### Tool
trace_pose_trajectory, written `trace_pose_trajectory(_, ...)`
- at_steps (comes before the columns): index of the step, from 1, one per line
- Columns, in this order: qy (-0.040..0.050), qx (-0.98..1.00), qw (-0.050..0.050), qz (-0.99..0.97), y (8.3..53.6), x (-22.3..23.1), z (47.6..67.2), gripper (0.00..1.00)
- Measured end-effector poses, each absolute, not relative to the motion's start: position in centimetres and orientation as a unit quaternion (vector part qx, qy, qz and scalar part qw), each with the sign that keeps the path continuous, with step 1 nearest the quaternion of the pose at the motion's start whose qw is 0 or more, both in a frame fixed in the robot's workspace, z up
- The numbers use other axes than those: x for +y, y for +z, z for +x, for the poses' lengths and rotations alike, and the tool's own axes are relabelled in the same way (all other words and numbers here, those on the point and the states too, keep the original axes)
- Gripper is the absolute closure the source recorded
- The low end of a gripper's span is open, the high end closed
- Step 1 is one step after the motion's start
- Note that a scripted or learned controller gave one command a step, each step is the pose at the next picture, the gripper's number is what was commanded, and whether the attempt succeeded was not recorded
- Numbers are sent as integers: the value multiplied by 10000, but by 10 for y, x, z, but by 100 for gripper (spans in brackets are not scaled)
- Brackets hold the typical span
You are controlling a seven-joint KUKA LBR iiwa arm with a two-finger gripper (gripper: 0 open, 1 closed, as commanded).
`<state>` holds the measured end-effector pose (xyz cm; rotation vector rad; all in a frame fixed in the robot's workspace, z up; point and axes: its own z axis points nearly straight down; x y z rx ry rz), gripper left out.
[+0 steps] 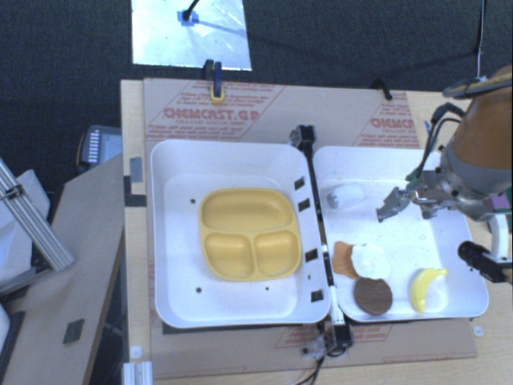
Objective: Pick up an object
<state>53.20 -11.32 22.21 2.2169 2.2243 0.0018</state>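
From above, the gripper (394, 207) hangs over the right bin (481, 299); whether its jaws are apart I cannot tell. The nearest object, a pale cup (343, 195), lies just left of it, long axis running left-right.
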Motion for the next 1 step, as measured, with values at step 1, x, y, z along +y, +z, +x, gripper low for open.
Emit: trace_pose_trajectory(1, -6, 7076, -10, 7066, 160, -114, 536, 0)
